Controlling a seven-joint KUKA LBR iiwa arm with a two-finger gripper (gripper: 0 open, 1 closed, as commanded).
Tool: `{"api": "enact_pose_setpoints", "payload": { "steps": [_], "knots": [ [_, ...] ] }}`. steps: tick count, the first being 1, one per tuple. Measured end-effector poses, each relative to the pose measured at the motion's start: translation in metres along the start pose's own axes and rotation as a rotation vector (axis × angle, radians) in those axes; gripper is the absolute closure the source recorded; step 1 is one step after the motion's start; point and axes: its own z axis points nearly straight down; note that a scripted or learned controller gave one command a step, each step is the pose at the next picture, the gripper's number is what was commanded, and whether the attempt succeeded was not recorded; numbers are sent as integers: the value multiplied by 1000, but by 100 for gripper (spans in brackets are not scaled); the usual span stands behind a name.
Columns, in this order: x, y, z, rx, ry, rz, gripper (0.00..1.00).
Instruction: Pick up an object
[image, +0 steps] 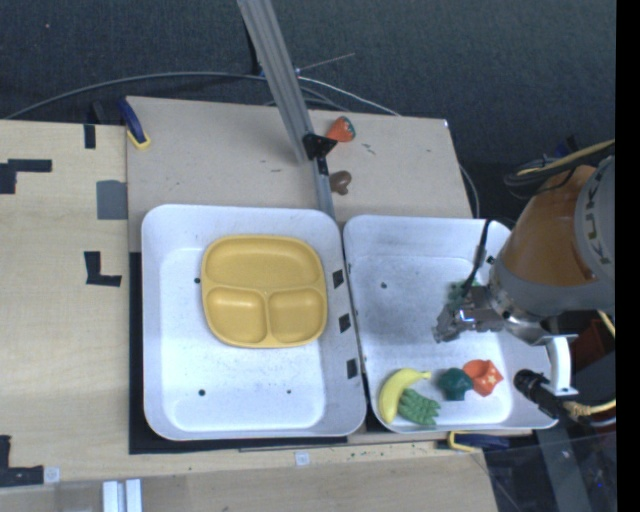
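Along the near edge of the right bin (400, 235) lies a small cluster of toys: a yellow banana (394, 386) curving at the left, a light green piece (420, 407) touching its near side, then a dark green toy (455, 383) just to the right, and an orange-red toy (485, 376) beside that, nearest the bin's right wall. Slightly farther back and above this group, the claw (452, 322) hangs over the bare floor of the right bin, apart from every toy; whether it is spread or pressed together cannot be made out from this slanted view, and nothing shows pinched in it. Behind it the arm's grey wrist and orange band (545, 235) rise at the right. The left bin (170, 400) holds a yellow divided tray (265, 290) in its far half, with one long compartment and two smaller ones on its near side. Beyond both bins, on the desk (220, 150), a grey pole (285, 85) slants upward, and a small orange-and-teal object (342, 128) sits near its base.
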Motion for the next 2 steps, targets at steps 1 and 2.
{"api": "enact_pose_setpoints", "payload": {
  "steps": [1,2],
  "knots": [
    [0,1,-53,0,0,0,100],
    [56,26,-54,4,3,-6,100]
  ]
}}
